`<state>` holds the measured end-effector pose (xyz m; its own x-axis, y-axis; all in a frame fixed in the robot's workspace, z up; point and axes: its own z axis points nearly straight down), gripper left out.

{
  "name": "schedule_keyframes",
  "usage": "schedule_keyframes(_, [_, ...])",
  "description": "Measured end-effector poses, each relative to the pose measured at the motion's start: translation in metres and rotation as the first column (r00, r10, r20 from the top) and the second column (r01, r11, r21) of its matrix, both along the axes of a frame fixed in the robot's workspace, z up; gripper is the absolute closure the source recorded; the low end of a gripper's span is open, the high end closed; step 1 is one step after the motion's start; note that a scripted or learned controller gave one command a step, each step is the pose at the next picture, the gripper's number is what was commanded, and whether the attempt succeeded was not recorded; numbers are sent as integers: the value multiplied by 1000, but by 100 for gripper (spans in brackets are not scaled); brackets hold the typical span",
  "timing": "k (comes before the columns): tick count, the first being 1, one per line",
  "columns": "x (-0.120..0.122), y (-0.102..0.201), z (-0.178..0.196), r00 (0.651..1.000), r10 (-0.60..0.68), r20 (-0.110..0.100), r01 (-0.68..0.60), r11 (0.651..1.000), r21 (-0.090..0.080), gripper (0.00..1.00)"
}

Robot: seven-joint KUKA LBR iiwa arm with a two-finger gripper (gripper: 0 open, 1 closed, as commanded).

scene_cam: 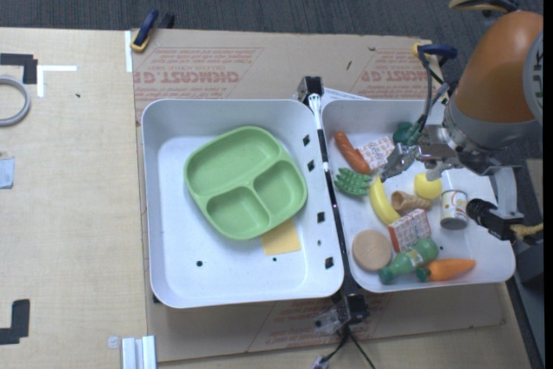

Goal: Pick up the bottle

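camera view:
bins: 2 – left bin, right bin, side by side, centre of frame
left bin contents: 1 green divided plate, 1 yellow slice poking out under the plate's lower edge
right bin contents: 1 green bottle, 2 carrots – one upper left, one lower right; 1 banana, 1 round cookie, 1 small white can, 1 yellow piece, 1 green leafy toy, 2 printed packets
arm: 1, orange band at right edge of frame, upper half
gripper: over upper middle of right bin, fingers slightly parted, nothing between them
bottle location: lying on its side at the lower edge of right bin, just beside the lower carrot
bottle vs gripper: bottle well below the gripper in frame, apart – banana and a packet lie between
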<state>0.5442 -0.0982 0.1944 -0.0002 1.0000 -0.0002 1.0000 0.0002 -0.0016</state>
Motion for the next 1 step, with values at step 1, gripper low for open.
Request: schedule_keyframes(1, [0, 0, 9, 1000, -1, 0, 1, 1000, -1, 100])
